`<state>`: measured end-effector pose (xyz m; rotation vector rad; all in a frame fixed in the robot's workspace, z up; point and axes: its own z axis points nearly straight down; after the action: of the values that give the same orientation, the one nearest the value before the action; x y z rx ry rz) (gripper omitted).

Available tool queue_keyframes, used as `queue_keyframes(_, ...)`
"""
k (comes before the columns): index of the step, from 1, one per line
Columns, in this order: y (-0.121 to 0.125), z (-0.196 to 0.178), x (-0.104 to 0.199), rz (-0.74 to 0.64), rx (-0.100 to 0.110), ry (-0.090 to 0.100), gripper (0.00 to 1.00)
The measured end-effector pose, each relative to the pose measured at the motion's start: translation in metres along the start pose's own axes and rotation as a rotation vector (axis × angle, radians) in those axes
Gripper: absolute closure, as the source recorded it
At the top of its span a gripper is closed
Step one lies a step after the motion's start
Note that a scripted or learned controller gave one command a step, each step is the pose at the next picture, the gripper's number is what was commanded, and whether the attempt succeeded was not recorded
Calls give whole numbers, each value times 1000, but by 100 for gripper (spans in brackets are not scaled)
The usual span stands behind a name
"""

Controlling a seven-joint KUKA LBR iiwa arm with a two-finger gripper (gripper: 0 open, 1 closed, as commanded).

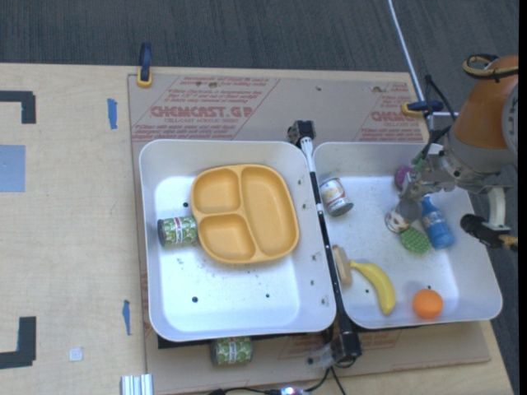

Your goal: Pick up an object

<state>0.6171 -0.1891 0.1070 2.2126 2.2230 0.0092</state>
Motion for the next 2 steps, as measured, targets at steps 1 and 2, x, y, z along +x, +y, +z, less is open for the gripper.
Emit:
queue_keyframes(1,0,0,0,0,1,1,0)
queue_keyframes(2,17,22,42,9,23,0,0)
